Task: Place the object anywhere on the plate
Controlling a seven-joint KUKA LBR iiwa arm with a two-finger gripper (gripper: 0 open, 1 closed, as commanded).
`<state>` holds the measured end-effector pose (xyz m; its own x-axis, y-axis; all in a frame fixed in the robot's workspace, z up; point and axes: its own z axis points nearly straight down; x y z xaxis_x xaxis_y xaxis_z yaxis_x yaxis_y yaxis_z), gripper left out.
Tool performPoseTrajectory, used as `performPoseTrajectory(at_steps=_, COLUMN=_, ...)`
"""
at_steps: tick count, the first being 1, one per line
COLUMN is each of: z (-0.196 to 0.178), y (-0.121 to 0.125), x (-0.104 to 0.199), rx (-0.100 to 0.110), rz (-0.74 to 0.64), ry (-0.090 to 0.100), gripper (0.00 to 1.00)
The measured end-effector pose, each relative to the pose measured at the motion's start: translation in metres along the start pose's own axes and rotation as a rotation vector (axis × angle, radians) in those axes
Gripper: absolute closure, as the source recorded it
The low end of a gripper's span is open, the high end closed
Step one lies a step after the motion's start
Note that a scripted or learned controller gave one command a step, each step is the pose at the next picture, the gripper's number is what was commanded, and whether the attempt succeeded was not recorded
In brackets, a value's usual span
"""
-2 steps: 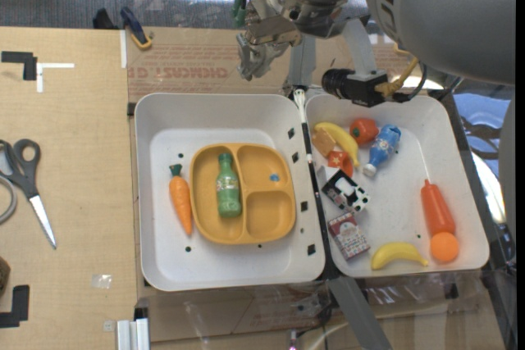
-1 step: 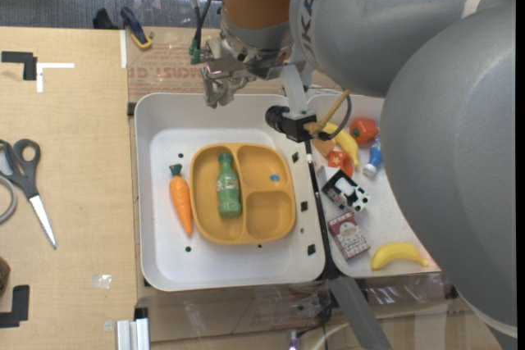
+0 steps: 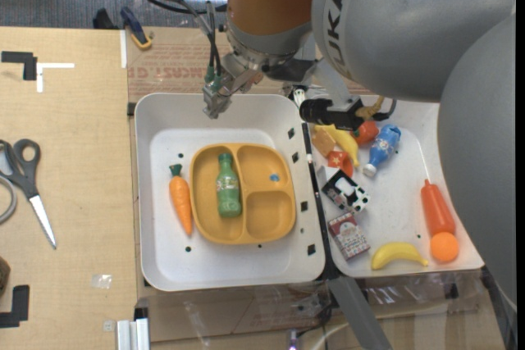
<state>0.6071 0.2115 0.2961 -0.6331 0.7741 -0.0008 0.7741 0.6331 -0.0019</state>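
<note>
A yellow divided plate point(image 3: 279, 217) lies in the left bin point(image 3: 156, 258). A green bottle point(image 3: 227, 187) lies lengthwise in the plate's left compartment. A small blue speck point(image 3: 274, 177) sits in the upper right compartment. An orange toy carrot point(image 3: 181, 199) lies on the bin floor just left of the plate, apart from it. My gripper point(image 3: 215, 105) hangs over the back rim of the left bin, above and behind the plate, well clear of the bottle and with nothing visibly in it.
The right bin point(image 3: 402, 201) holds two bananas point(image 3: 398, 256), a red-orange bottle point(image 3: 436, 209), an orange ball point(image 3: 444, 247), a blue bottle point(image 3: 384, 145), a cow-patterned piece point(image 3: 345, 193) and a red carton point(image 3: 350, 236). Scissors point(image 3: 31, 188) lie on the bench at left. The arm point(image 3: 394, 12) looms over the back right.
</note>
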Motion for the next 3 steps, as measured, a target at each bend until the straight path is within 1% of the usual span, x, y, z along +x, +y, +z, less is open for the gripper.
performPoseTrajectory(at_steps=1, z=0.116, y=0.031, x=-0.014, rx=0.001, rz=-0.010, ry=0.000, gripper=1.00)
performPoseTrajectory(at_steps=2, z=0.086, y=-0.033, x=0.021, rx=0.000, rz=-0.129, ry=0.001, gripper=1.00)
performPoseTrajectory(at_steps=3, z=0.086, y=-0.033, x=0.021, rx=0.000, rz=-0.129, ry=0.000, gripper=0.00)
